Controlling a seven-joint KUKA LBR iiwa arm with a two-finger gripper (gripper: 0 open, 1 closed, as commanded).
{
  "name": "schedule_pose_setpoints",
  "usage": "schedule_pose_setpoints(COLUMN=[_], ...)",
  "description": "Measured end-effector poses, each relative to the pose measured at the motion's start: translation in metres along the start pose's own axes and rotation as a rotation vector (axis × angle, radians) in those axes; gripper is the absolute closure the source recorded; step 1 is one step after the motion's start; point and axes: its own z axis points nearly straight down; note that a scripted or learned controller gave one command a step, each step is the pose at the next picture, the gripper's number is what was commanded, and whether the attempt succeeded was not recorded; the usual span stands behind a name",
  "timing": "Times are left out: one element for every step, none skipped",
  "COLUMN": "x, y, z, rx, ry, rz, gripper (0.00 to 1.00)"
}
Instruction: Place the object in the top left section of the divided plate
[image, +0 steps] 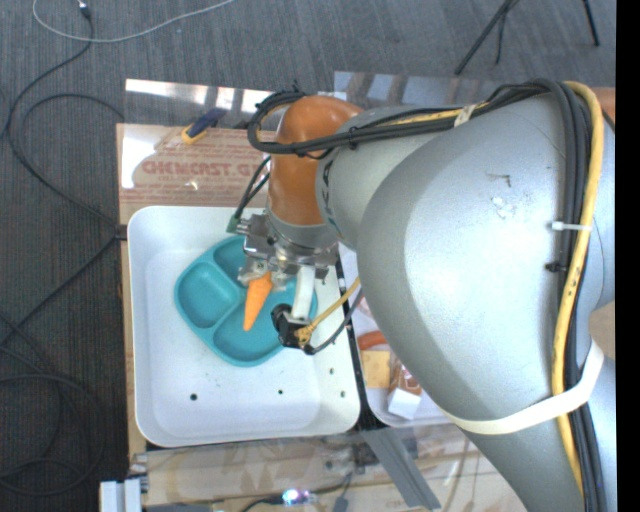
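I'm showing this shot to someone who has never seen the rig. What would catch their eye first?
First the huge grey arm, covering most of the right side, with its orange band above the wrist. Next the teal divided plate in the left white bin, and the orange carrot hanging point-down just below the gripper, over the plate's middle. Whether the carrot is gripped is hard to tell.

Right bin (372, 392) mostly hidden under arm (470, 260); contents there (395, 375) too covered to identify. Teal divided plate (205, 295) right side masked by gripper (285, 268). Finger state unreadable. Arm cut off at right edge.
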Motion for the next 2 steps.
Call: schedule_pose_setpoints(x=[0.0,0.047], y=[0.0,-0.092], z=[0.0,0.035], rx=[0.0,-0.003], ry=[0.0,0.003], rz=[0.0,0.197], gripper=[0.0,0.0])
